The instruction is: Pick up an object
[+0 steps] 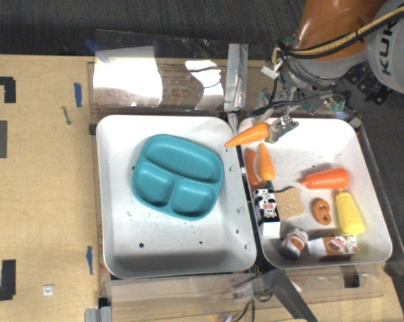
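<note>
I've got the tool [277, 130] clamped on carrot [247, 135] w/ its tip over teal tray's [177, 176] bin edge, lifted clear for carrying.

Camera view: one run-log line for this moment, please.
end effector: shut on carrot | carrot: lifted over divider | teal tray: left bin

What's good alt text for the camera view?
A toy carrot sits at the gripper, raised over the divide between two white bins. The left bin holds a teal divided plate; the right bin holds assorted toy food.
</note>
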`<state>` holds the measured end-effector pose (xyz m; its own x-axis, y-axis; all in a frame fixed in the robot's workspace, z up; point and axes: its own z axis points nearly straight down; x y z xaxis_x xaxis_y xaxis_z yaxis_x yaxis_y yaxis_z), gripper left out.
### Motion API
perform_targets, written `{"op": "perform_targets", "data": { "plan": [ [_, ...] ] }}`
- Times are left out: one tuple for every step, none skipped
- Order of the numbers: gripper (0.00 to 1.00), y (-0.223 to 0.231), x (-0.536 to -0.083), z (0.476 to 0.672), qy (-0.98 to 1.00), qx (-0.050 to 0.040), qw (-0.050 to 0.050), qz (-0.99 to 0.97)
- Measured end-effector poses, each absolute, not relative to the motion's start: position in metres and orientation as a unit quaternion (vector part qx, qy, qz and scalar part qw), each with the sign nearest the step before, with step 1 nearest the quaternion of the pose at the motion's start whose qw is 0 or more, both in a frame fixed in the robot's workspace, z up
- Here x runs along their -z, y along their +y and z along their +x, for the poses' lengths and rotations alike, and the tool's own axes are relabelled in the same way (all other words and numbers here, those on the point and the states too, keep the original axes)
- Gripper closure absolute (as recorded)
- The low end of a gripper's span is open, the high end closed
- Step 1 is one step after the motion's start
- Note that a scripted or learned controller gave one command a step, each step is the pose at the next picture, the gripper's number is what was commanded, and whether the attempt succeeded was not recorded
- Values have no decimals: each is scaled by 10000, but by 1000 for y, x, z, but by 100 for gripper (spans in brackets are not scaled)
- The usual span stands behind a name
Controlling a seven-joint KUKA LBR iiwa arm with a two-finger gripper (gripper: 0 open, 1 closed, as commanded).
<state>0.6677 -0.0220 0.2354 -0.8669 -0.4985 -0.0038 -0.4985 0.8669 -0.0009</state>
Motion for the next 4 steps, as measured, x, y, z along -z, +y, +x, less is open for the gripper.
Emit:
{"op": "perform_targets", "data": {
  "plan": [
    [100, 4, -236, 668, 9561, -3, 28, -2930],
    [100, 8, -225, 580, 9610, -5, 30, -2764],
    [100, 4, -231, 524, 9873, -3, 19, -1590],
    [100, 40, -205, 570, 9817, -10, 28, -1905]
  ]
}}
